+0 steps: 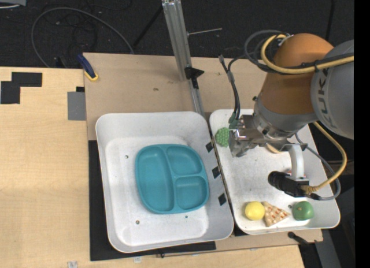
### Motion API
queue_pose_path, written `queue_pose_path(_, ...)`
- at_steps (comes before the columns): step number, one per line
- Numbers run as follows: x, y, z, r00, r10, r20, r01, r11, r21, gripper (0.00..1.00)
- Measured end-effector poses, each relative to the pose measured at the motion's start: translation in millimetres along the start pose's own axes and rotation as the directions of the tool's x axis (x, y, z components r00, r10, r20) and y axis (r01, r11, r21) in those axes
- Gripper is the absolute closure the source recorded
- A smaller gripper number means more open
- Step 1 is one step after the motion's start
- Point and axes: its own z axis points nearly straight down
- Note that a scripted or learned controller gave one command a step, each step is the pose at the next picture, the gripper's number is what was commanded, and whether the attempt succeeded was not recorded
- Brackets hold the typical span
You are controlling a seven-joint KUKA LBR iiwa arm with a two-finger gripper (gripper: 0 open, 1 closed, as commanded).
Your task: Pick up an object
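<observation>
Four candidates in right bin (252, 181): green ball (222, 137) just left of gripper (238, 145), maybe touching; lemon (254, 210), pizza slice (276, 215) and lime (302, 209) well apart from it, by the near wall. Can't tell if gripper is open or closed, or holding anything. Likely risk: ball hugs the bin's left wall, so a grab may clip the wall or nudge the ball aside and miss.

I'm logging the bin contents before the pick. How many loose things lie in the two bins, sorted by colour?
Teal: 1, the divided tray
Green: 2, the bumpy piece and the green ball
Yellow: 1, the yellow ball
Orange-tan: 1, the wedge
Total: 5
</observation>
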Motion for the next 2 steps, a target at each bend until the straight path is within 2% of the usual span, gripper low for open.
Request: queue_pose_path(2, 90, -27, 1, 1.0, 0.0, 0.001, 0.0, 1.0, 0.0, 1.0)
